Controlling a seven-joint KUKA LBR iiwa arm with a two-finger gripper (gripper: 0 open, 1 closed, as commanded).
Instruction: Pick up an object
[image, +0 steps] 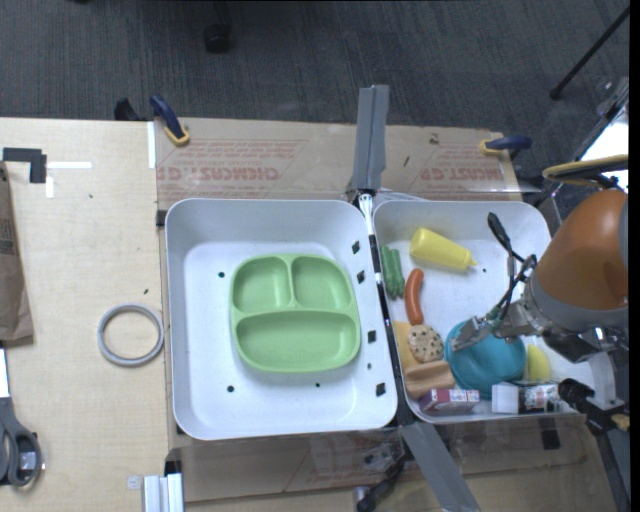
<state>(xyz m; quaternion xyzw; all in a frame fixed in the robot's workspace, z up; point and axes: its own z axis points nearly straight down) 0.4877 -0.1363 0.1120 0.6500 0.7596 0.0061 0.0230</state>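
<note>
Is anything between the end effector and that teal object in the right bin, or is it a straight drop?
Nothing visible stands between them: the end effector is already at the upper edge of the teal object. The yellow piece and the small boxes crowd its right and front sides.

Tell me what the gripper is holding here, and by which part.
It cannot be told: the gripper sits low at the teal bowl's rim in the right bin, but no grasp is visible.

Red print on cardboard sheet (300, 160) — illegible
</note>
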